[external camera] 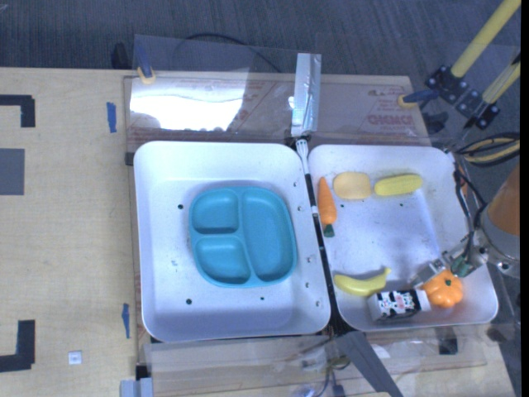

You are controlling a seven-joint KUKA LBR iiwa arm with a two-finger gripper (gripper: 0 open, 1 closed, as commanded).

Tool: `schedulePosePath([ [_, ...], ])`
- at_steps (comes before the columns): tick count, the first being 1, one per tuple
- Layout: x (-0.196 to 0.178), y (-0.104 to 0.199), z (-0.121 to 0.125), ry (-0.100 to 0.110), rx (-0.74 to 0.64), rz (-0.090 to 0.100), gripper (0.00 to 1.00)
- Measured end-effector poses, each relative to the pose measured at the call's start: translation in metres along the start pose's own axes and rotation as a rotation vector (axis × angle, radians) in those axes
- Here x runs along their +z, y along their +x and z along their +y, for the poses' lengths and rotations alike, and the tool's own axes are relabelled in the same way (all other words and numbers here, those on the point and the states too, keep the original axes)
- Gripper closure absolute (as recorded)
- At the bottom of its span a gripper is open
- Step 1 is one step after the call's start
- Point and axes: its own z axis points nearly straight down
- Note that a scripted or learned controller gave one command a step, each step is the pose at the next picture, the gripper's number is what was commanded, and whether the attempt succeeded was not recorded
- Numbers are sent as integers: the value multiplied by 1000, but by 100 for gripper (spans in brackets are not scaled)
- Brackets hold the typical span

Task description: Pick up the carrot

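The carrot (327,204) lay against the left wall of the right bin (413,238), tip toward the bin's rear, hard by the divider, so a grasp there looked cramped. The end effector (453,265) hung at the bin's near right corner, beside an orange toy (445,291), well apart from the carrot; I could not tell its opening. The blue tray (243,235) sat in the left bin (157,222).

Left white bin (157,222): teal three-compartment plastic plate (243,235). Right white bin (413,230): pale yellow rounded toy (352,185) just beside a yellow oblong toy (397,185); yellow banana (360,283); black-and-white cow-patterned carton (395,303); small orange pumpkin (445,291).
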Motion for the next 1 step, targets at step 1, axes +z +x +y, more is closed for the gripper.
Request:
schedulePosePath([
  [1, -10, -3, 2, -8, 2, -13, 100],
])
